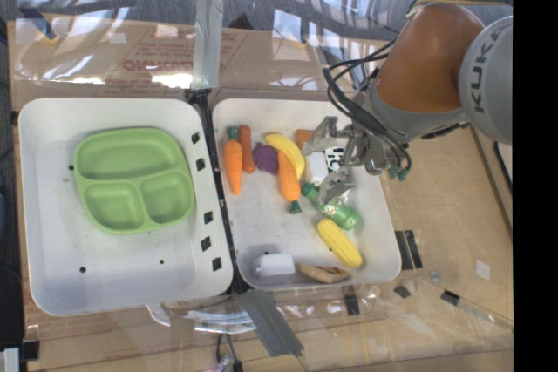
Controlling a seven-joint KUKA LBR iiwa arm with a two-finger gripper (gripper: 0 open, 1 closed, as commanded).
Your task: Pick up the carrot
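Carrot (233,166), orange and tapered with a green top, lying free in the right bin (377,187); tool (336,179) state unreadable.

- Bright daylight falls from the top of the view, washing the upper right corner out to pure white.
- Glare streaks the clear plastic sheet (96,48) above the bins (39,187).
- The bins look evenly lit, with soft, faint shadows.
- Focus is fair, slightly grainy throughout.
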